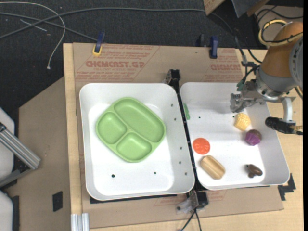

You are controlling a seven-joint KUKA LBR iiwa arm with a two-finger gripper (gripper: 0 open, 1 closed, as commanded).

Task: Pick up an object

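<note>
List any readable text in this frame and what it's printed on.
"CHEMCAST GP", red print on the brown board behind the left bin; letters faint, so the reading is approximate.
Same red print repeated on the board behind the right bin, partly cut off; reads roughly "CHEMCAST".
Nothing readable on the green tray, the toy foods or the arm.

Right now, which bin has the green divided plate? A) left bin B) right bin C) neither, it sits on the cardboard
A: the green divided plate lies flat in the left bin, while the right bin holds the small food items, such as the orange disc and the purple piece.
</note>
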